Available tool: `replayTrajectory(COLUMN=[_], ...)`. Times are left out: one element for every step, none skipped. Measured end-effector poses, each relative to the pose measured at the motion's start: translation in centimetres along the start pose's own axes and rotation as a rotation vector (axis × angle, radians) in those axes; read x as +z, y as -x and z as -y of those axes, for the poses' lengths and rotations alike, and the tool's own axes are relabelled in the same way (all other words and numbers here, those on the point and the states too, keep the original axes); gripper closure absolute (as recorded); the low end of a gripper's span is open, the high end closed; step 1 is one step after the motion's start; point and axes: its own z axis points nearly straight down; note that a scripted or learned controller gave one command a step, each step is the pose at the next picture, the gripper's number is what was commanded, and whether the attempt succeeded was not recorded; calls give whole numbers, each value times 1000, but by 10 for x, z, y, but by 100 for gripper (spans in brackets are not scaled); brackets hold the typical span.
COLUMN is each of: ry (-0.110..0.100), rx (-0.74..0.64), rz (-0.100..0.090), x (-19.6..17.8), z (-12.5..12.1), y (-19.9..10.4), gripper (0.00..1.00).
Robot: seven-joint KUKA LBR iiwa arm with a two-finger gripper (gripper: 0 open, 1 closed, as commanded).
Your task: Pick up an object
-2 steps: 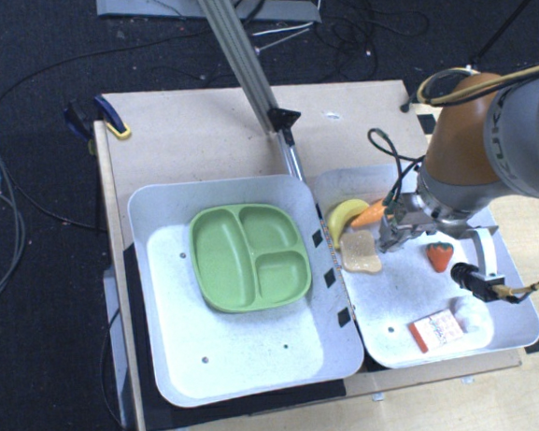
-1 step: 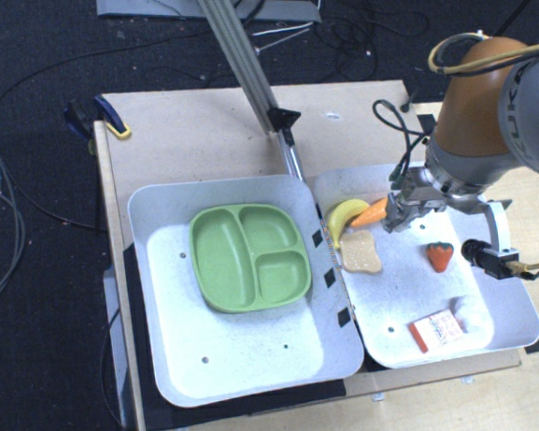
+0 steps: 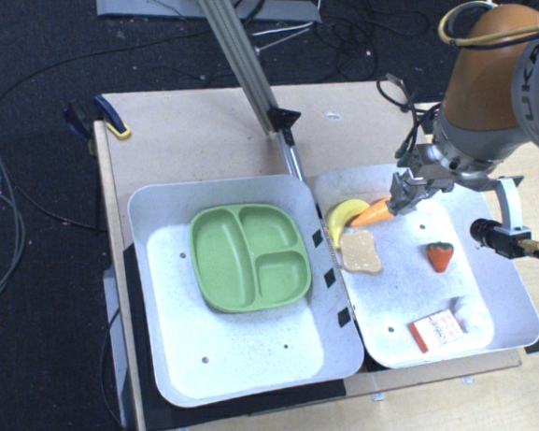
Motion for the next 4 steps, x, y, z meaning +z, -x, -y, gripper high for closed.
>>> replayTrajectory(ry=[-2,-6,-7,-9], rx=[1,-3,-4,-4], rz=[0,-1,-2,-2], x=[-37,-33,-29,-9], z=[-1,-1,-1,10], y=[0,-59,-112,-168], gripper=[100,100,100,100])
